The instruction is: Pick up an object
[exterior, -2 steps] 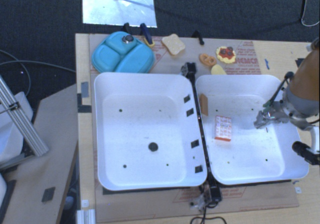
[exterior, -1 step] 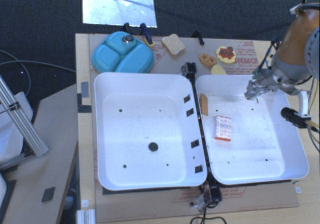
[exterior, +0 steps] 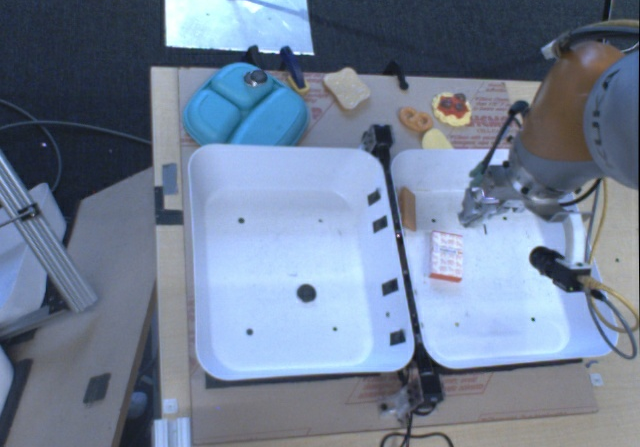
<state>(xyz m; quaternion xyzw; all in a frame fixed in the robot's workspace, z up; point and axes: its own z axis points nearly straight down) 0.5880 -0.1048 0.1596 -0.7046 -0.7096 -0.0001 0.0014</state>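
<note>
In the right bin lies a small red and white box, flat on the floor near the bin's left side. A thin brown stick-like piece rests against the divider wall at the bin's upper left. A small dark round object sits in the left bin. My gripper hangs over the upper part of the right bin, up and to the right of the box and apart from it. Nothing shows between its tips.
Behind the bins lie a blue sectioned lid, a toast slice, a pretzel-like piece, a small pizza-like toy and a yellow piece. A black cable end hangs over the right bin's right side.
</note>
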